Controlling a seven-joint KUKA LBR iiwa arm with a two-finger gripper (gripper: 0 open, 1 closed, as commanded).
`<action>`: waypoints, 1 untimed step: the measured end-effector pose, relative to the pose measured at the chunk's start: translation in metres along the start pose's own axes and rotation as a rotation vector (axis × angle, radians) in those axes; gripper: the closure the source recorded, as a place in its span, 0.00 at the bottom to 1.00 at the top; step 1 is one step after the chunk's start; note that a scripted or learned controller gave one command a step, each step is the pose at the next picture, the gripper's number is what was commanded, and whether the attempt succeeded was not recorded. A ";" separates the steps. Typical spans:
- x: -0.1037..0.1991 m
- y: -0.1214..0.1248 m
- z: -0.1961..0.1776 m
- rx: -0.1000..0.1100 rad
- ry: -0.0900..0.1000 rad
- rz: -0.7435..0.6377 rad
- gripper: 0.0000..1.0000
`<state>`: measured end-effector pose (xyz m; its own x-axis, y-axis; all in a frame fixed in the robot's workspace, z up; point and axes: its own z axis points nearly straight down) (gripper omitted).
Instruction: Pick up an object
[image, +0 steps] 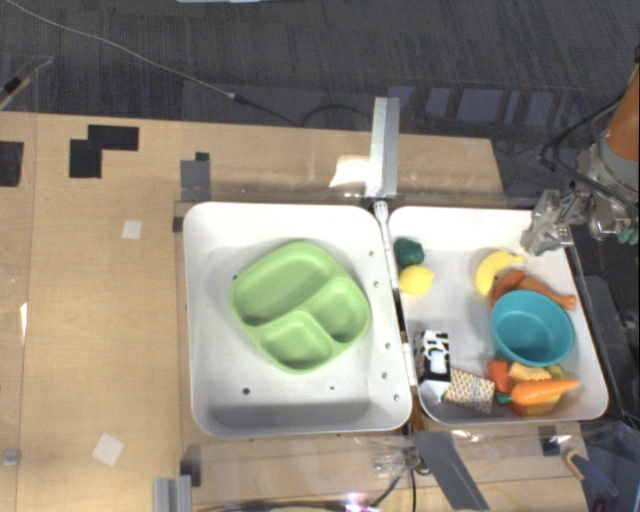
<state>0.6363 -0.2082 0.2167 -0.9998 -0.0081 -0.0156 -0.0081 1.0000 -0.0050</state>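
My gripper (547, 232) hangs over the far right corner of the right bin (460, 222), just above and to the right of a yellow banana (497, 268). Nothing shows in its grasp. A teal bowl (532, 328) sits below the banana, with an orange-brown toy (548, 291) against its far rim. A dark green ball (408, 250) and a yellow lemon (415, 281) lie near the bin's left wall. Along the front lie a black-and-white box (433, 356), a patterned packet (470, 389) and an orange carrot-like toy (537, 390).
The left bin (215, 390) holds a light green divided plate (300, 305). A metal post (384, 150) stands behind the wall between the two bins. Cables and the arm's base crowd the right edge.
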 end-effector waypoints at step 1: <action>0.001 0.003 0.004 -0.003 0.006 -0.003 0.00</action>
<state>0.6358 -0.2054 0.2131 -0.9999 -0.0109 -0.0098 -0.0108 0.9999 -0.0016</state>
